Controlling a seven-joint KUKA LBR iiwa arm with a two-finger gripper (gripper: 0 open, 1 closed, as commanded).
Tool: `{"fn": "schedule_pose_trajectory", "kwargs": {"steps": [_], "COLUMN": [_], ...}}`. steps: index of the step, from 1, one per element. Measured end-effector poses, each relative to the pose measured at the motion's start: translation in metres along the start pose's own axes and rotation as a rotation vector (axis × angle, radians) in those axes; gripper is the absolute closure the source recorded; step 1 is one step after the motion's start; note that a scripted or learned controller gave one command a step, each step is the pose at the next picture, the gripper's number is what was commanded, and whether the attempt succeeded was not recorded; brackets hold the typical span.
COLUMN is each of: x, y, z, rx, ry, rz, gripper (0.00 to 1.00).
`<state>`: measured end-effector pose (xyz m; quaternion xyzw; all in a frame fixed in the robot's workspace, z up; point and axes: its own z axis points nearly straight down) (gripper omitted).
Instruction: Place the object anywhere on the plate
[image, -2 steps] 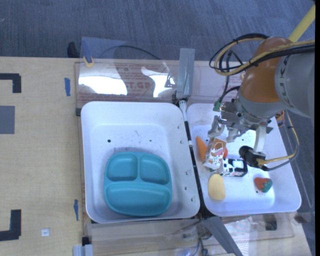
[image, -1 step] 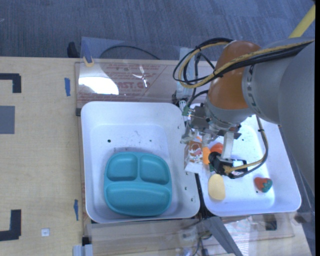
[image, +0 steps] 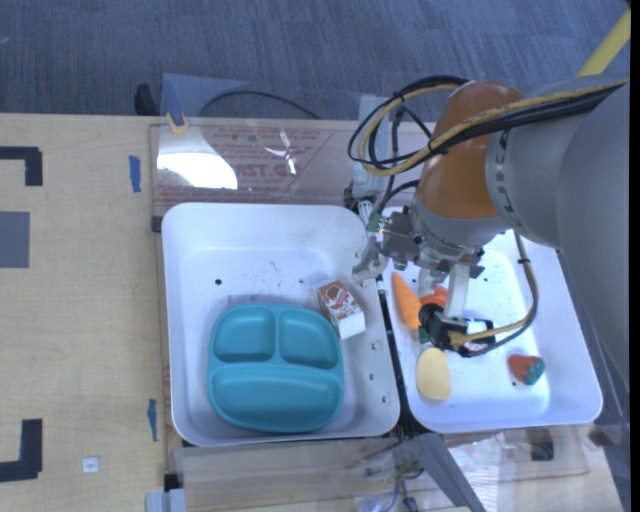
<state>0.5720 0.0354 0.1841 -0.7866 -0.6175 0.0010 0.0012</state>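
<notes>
The plate (image: 275, 370), a blue one with three compartments, is seen in the left bin (image: 200, 250), and nothing is lying on it. A small box (image: 341, 307) is standing just beside its upper right corner, apart from its rim as far as can be judged. The gripper (image: 435, 300) is lowered into the right bin (image: 565, 390), over an orange carrot (image: 405, 300), which is probably the object to be moved. How the claw stands cannot be told, because it is hidden by the wrist and the cables. A yellow lemon (image: 433, 374) and a small strawberry (image: 526, 369) are also found in this bin. The task is judged to be at its beginning: the carrot must be grasped, carried to the left and put on the plate.
</notes>
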Motion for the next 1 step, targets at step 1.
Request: {"fn": "schedule_pose_trajectory", "kwargs": {"steps": [1], "x": [0.0523], "y": [0.0003], "z": [0.0203], "rx": [-0.011], "ry": [-0.014], "rz": [0.004], "gripper": [0.00]}}
